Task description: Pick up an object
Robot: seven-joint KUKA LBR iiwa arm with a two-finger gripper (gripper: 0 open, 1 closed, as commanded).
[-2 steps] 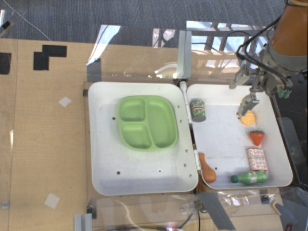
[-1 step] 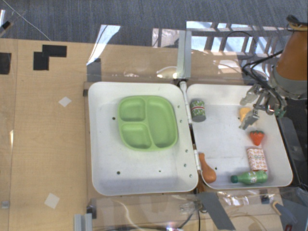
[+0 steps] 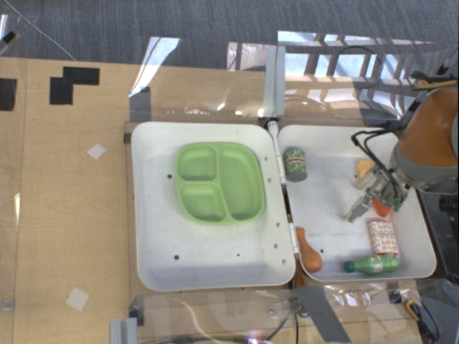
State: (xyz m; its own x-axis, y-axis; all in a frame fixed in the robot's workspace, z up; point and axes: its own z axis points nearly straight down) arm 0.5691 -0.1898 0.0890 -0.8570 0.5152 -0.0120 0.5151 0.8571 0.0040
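Note:
My gripper [image 3: 364,205] hangs over the middle of the right bin [image 3: 330,192], pointing down and to the left. A small red-orange object [image 3: 382,207] lies right against its right side, partly hidden by it. A yellow object [image 3: 365,168] lies just behind the gripper. A small can with a green label [image 3: 295,163] stands near the bin's left wall. A red and white carton [image 3: 382,236] lies in front of the gripper, and a green bottle [image 3: 371,265] lies on its side at the bin's front edge.
The left bin [image 3: 154,213] holds a green divided plate [image 3: 219,183]. An orange-brown pear-shaped object [image 3: 308,253] rests at the front left corner of the right bin, by the divider. The arm's orange band [image 3: 430,131] looms over the right bin's far right.

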